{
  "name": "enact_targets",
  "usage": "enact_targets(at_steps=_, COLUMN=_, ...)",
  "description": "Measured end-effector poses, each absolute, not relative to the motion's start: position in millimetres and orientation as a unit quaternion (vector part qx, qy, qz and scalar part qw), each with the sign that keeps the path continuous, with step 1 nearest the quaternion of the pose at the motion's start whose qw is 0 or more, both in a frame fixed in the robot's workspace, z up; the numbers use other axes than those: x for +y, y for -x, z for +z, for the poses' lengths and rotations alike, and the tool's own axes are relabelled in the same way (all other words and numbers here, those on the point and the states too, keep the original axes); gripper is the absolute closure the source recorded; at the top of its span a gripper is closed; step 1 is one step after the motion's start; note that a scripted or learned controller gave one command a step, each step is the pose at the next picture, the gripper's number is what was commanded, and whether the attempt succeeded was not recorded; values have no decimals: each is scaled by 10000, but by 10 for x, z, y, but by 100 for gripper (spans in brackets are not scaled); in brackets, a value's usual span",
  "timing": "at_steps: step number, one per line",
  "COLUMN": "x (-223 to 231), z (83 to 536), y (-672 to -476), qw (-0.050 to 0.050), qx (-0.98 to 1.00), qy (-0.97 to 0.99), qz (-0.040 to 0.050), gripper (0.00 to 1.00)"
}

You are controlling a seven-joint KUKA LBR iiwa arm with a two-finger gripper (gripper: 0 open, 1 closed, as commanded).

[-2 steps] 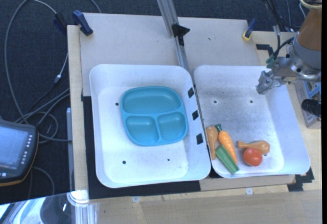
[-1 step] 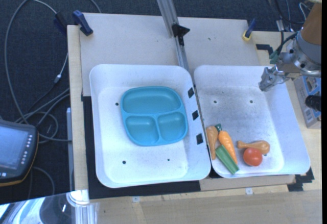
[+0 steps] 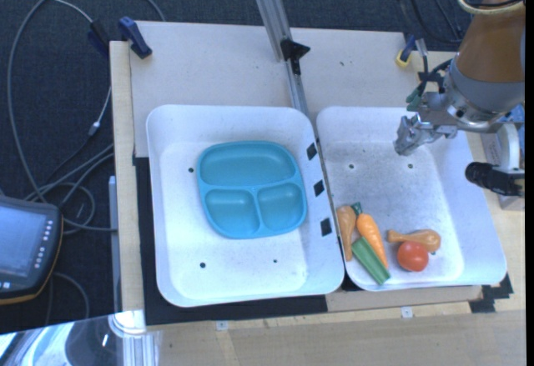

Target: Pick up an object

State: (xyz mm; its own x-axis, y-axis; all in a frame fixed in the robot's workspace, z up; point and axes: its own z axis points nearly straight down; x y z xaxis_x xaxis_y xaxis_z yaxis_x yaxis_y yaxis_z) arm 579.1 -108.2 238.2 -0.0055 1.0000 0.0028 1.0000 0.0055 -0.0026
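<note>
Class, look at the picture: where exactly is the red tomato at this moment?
In the camera view, the red tomato lies in the right bin, near its front right corner, just below the orange gourd-shaped toy and right of the carrot.

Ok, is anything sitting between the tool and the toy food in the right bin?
Nothing visible does. The tool hangs over the far part of the right bin, and the bin floor between it and the near-edge cluster of carrots, tomato and green piece is bare.
</note>
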Motion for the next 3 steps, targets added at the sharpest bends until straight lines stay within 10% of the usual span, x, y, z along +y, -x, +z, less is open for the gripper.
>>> enact_targets(at_steps=3, x=520, z=2390, y=-5758, qw=9, qx=-7097, qy=7045, qz=-14, gripper=100)
